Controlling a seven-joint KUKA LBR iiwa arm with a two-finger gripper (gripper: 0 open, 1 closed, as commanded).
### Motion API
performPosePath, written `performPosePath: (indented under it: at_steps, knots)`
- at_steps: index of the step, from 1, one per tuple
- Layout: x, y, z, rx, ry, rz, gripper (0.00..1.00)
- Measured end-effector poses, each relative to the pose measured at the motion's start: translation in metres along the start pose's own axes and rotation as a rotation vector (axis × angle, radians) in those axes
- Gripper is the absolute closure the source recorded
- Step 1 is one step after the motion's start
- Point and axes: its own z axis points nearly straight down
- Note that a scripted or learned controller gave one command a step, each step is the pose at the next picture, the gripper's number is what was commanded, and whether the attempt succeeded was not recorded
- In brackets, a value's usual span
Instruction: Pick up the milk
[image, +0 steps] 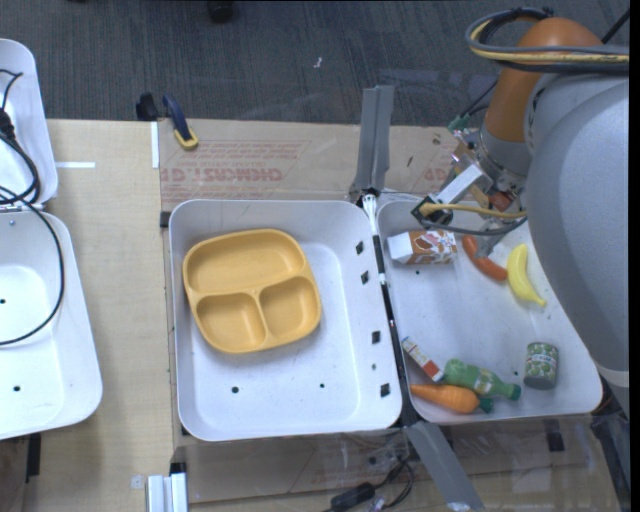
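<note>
The milk (424, 246) is a small white carton with orange and red print. It lies on its side at the far left of the right bin (470, 320), close to the divider. My gripper (482, 218) hangs over the bin's far edge, just right of and slightly above the carton, and the carton is not in its grasp. The grey arm with its orange band (520, 95) comes in from the upper right and hides the bin's far right corner.
In the right bin lie a red chili (487, 266), a yellow banana (524, 276), a green can (541, 365), a green bottle (482, 380), a carrot (447, 398) and a small red-and-white stick (420, 357). A yellow divided plate (252, 290) sits in the left bin (280, 400).
</note>
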Motion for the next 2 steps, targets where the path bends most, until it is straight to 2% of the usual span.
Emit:
performPosePath:
  at_steps: [2]
  knots:
    - [-0.0003, 0.0001, 0.0006, 0.001, -0.001, 0.001, 0.00]
